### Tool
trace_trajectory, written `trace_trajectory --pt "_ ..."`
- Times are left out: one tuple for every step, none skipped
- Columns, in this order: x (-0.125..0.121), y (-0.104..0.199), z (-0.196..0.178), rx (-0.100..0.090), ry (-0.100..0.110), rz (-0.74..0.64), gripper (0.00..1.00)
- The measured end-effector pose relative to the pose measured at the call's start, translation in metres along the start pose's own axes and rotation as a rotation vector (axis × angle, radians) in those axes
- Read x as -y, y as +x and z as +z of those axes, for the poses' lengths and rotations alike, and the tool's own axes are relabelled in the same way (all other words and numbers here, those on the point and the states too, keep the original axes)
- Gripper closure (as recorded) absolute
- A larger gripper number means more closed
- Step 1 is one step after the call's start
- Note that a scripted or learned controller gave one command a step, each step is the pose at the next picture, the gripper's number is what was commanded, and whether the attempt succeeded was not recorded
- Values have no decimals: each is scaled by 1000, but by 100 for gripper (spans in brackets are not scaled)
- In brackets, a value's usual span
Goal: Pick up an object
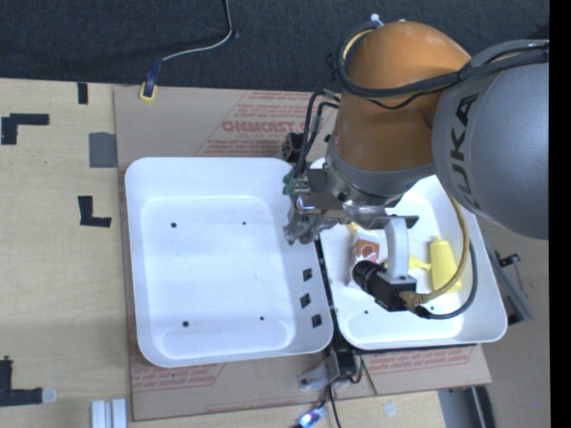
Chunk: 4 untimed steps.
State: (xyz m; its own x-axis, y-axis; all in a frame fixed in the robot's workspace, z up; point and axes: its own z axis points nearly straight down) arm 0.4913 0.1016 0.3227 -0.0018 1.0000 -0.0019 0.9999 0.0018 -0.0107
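One yellow object (440, 259) in the white bin (484, 330) beneath the arm (401, 114)

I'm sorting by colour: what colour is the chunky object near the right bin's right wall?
Yellow; the object shows best in the camera view.
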Motion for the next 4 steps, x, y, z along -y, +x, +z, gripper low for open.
trace_trajectory --pt "9 4 -132 -4 -20 -2 100" --pt "-18 26 -209 -3 -18 -1 100" --pt "-17 66 -158 0 -7 -2 100" --pt "-111 63 -216 -2 -19 2 100"
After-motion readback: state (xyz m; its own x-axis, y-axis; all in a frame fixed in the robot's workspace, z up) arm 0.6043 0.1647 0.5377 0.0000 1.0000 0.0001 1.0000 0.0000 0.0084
